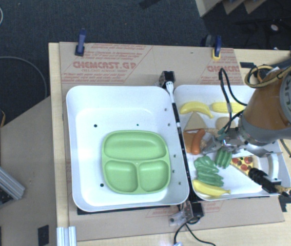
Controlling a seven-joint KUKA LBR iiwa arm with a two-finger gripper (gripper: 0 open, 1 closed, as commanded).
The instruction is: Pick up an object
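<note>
The right bin [186,94] holds several toy foods. At its back lie a yellow banana [195,107] and a yellow piece [221,107], with a tan wedge [196,122] and an orange-red piece [194,140] nearer the middle. Toward the front are a green vegetable [223,158], green leafy pieces [207,170], a second banana [209,189] and a pizza slice [244,163]. My gripper [216,143] hangs low over the middle of this bin, between the orange-red piece and the green vegetable. The arm's wrist hides what lies under it.
The left bin [83,106] carries a green divided plate [135,160]. A black divider with clips runs between the bins. Cables trail over the right bin's back edge, and blue clamps [80,42] sit at the board's far edge.
</note>
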